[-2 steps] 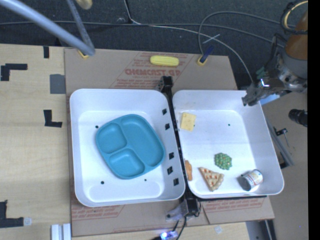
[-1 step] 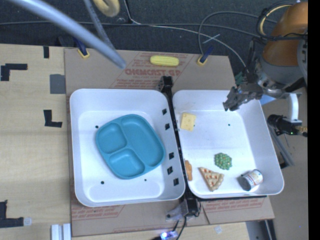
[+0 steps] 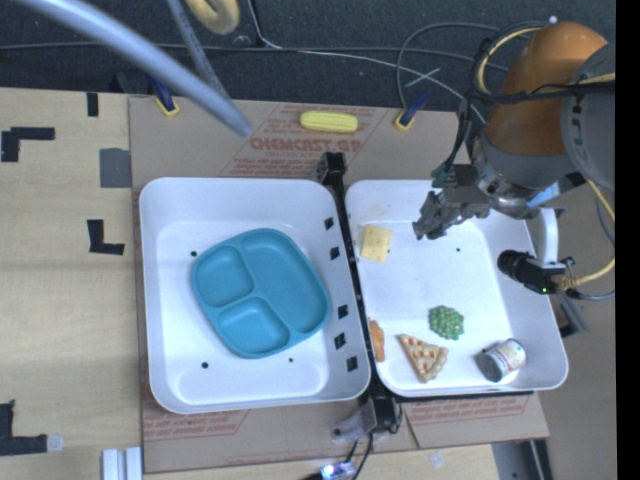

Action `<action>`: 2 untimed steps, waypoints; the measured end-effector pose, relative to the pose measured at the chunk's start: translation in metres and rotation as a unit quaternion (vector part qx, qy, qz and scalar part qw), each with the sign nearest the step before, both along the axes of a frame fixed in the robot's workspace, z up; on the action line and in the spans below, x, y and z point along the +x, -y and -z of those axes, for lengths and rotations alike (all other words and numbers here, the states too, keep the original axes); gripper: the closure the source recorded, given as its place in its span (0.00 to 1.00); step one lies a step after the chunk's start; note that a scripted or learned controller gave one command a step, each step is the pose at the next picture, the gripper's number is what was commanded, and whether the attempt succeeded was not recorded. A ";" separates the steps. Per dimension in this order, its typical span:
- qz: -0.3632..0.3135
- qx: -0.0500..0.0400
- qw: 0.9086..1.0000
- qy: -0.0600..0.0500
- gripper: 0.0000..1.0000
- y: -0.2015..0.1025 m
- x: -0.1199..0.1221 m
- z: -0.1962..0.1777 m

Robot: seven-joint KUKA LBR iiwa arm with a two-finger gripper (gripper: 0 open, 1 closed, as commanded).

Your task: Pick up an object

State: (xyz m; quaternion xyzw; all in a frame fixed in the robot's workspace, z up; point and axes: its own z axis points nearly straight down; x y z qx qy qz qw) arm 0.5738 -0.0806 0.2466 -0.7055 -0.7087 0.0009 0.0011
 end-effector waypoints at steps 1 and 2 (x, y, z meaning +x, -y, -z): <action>-0.001 0.001 1.000 0.000 1.00 -0.052 -0.009 -0.003; -0.001 0.000 1.000 0.000 1.00 -0.108 -0.027 -0.004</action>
